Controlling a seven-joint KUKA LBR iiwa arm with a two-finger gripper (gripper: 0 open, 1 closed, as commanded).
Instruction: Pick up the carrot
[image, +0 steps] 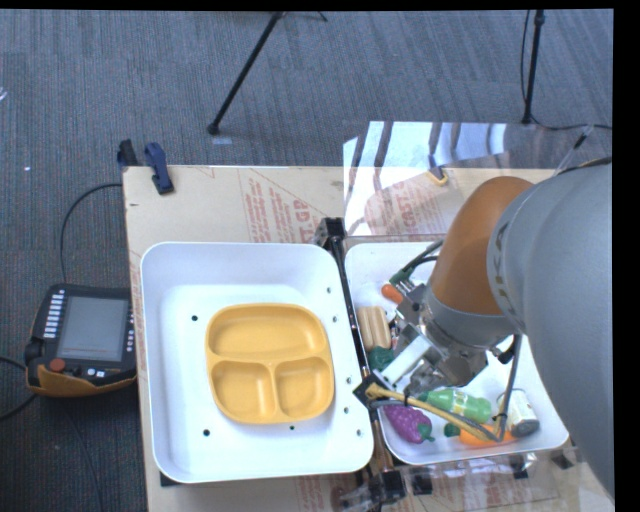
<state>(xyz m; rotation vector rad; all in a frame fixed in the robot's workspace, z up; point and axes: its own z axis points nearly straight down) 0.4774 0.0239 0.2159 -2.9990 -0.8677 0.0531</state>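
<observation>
The counter (240, 200) carried two white bins. The left bin (170, 300) held a yellow divided plate (268, 362). Over the right bin (375, 262) the grey arm (560, 290) reached down among small toys, with the gripper (425, 372) low above them; whether the jaws stood wide or narrow could not be told. A purple eggplant (408, 421) and a green bottle (455, 404) lay near the bin's front. The carrot (484, 436), orange, lay at the near edge, partly hidden. It looked light, stiff and smooth, likely slippery; gripping across its thicker middle seemed wisest.
</observation>
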